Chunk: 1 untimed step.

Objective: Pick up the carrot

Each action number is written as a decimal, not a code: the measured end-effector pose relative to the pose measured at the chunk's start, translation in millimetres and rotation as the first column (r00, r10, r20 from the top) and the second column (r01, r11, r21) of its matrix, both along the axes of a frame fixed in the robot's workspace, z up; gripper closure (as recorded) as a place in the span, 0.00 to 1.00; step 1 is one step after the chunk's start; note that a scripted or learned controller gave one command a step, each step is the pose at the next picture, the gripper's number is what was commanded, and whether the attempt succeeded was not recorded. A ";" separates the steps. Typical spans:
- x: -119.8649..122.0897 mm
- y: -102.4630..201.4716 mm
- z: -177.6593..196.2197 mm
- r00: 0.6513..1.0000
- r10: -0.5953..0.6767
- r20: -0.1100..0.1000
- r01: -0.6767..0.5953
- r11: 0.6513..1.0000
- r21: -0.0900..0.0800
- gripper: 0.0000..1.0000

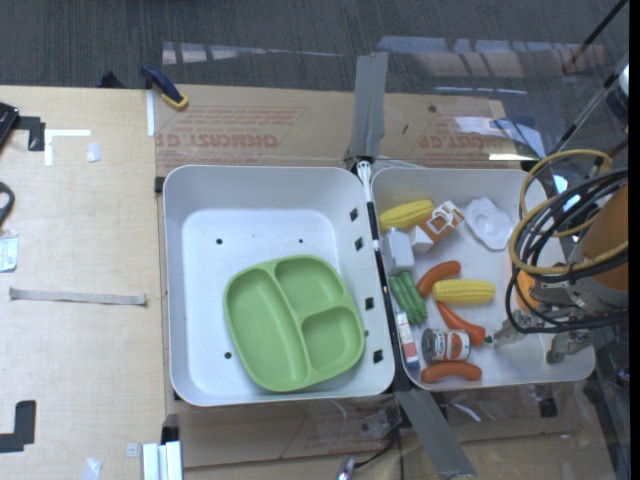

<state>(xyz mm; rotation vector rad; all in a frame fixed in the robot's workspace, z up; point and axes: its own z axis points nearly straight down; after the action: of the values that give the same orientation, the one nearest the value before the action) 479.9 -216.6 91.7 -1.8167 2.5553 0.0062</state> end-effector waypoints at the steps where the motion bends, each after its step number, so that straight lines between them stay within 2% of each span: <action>1: -1.3 3.9 -1.6 0.949 0.316 -0.001 -0.316 0.949 0.008 0.00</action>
<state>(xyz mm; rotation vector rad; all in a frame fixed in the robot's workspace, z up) 478.6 -212.7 90.2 -2.2010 2.2300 0.0193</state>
